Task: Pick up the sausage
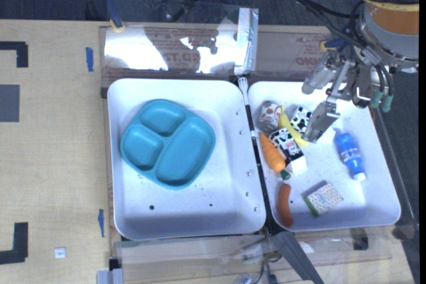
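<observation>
I look down on two shallow white plastic bins side by side, and I use the ridge where they meet [251,143] as my landmark.

To the left of that ridge, the left bin [133,203] holds a blue plastic plate with three compartments [168,143], lying flat near the bin's middle.

To the right of the ridge, the right bin [379,203] holds a cluster of small items. The reddish-brown sausage [285,204], the thing I am after, lies just beside the ridge at the near end of the bin, roughly lengthwise along the ridge and close to the bin's near wall. Just above it, still hugging the ridge, is an orange toy carrot [272,151] with a green tip. Touching the carrot on its far side from the ridge is a small black-and-white cow-patterned carton [289,143], with a yellow banana-shaped piece [290,128] and a second cow-patterned piece [302,119] beside it. A rounded brown and white item [269,114] sits near the ridge toward the bin's far end. Further from the ridge lie a small patterned flat packet [323,197] and a blue plastic bottle with a white cap [349,154].

The grey two-finger gripper [318,128] hangs over the right bin, beside the cow-patterned pieces and well apart from the sausage. I cannot tell whether its jaws are apart or together; nothing visible sits between them.
</observation>
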{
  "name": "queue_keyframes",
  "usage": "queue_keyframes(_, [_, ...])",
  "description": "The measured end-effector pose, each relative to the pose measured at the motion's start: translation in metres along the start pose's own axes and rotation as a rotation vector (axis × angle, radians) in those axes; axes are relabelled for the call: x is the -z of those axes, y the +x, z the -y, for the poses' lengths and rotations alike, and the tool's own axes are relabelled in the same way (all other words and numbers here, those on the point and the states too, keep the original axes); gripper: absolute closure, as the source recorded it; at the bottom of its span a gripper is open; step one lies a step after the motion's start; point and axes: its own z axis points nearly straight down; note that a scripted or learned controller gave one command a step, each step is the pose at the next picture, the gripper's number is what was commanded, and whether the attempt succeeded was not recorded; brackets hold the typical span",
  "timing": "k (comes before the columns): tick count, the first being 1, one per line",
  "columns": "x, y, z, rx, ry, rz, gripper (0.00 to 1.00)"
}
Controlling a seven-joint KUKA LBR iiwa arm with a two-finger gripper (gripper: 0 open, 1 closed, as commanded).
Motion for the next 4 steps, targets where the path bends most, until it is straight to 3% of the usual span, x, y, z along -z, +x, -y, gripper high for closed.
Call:
queue_keyframes(1, [0.009,-0.003,-0.002,0.001,0.0,0.003,1.0])
queue_keyframes(2, [0.0,-0.027,0.136,-0.005,-0.001,0.002,1.0])
queue_keyframes(3, [-0.057,-0.047,0.206,0.435,-0.002,0.002,1.0])
queue_keyframes(4, [0.0,-0.064,0.201,-0.129,-0.001,0.007,1.0])
